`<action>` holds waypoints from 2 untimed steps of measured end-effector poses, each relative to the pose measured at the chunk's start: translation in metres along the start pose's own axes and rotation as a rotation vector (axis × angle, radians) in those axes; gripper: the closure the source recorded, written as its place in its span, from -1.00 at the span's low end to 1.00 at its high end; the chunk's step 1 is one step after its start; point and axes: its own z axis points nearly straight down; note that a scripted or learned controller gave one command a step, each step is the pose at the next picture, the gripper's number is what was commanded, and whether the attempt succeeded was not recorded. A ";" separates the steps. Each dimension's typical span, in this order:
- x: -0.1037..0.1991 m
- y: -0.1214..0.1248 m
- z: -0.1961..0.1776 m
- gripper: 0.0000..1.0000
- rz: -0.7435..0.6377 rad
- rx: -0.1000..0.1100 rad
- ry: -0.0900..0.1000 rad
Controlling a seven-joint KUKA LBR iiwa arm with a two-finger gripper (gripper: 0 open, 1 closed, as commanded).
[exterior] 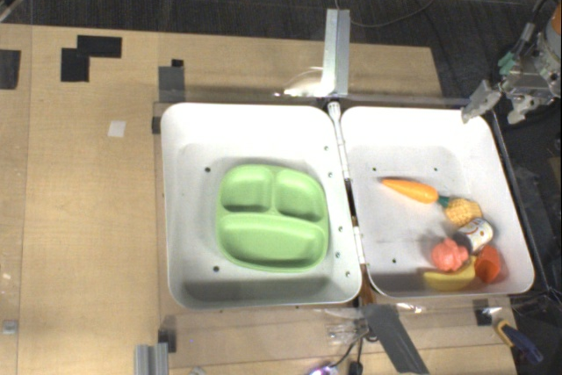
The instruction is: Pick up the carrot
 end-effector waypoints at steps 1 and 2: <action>-0.002 -0.001 -0.066 -1.00 0.216 -0.001 -0.001; 0.033 -0.038 0.090 -1.00 0.204 0.003 0.001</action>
